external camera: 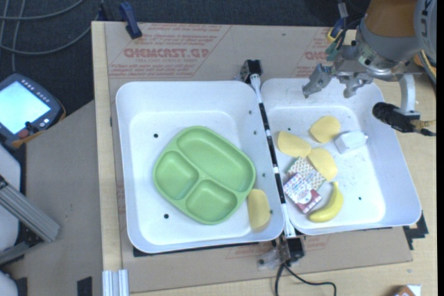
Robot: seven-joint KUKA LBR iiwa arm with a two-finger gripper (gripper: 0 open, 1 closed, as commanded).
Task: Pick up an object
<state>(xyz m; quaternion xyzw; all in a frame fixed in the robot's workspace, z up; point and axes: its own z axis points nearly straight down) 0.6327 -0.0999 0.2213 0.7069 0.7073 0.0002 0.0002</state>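
Hand (334, 82) above right bin (399, 180) far rim, fingers apart, nothing between.

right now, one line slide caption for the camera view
Arm's hand above right bin of yellow items; green tray in left bin.

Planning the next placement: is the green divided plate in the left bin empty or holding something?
Empty. All three compartments of the green plate show bare green; the yellow piece lies beside it on the left bin floor.

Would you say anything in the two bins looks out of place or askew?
One yellow piece lies alone in the left bin, beside the green tray, while similar yellow pieces sit in the right bin. Nothing looks spilled or damaged.
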